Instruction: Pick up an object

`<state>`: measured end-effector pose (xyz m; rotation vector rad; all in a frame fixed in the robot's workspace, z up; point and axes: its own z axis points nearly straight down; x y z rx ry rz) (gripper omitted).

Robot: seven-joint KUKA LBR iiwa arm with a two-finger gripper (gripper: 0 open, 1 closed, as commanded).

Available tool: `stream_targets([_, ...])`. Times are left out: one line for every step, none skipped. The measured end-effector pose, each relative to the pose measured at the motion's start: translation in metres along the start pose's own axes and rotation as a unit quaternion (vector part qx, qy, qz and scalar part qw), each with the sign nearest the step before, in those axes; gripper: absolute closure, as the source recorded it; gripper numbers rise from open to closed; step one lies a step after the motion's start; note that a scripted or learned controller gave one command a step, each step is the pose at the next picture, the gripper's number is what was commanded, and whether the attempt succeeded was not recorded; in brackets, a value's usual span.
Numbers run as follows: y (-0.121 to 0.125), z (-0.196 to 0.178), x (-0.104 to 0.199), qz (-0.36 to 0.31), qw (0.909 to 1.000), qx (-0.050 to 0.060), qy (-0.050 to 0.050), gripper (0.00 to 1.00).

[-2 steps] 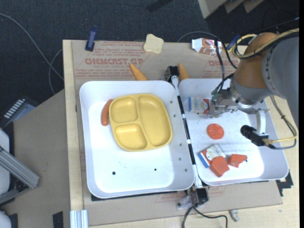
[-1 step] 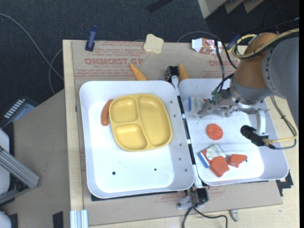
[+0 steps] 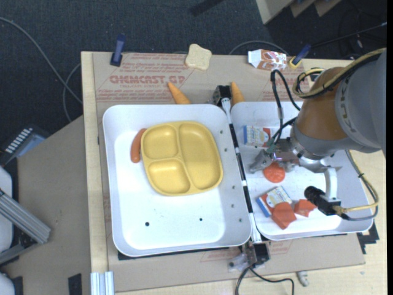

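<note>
1. Red round piece [image 3: 274,174] lies in the right bin [image 3: 356,223], just under the tool [image 3: 268,158], near the bin's left wall.
2. Whether the tool is parted or clamped, I cannot tell from here; nothing shows gripped in it.
3. It looks like small toy food: light, stiff, probably smooth plastic, likely to skid or roll if nudged.
4. I would take it across its widest middle, coming straight down.
5. Nearby lie a small carton [image 3: 274,198] and red chunks [image 3: 291,212], apart from it.
</note>
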<state>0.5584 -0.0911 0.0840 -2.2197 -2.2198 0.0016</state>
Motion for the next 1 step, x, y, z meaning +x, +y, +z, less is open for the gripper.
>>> stream_targets([0.0009, -0.0106, -0.0002, 0.0, 1.0, -0.002, 0.0, 1.0])
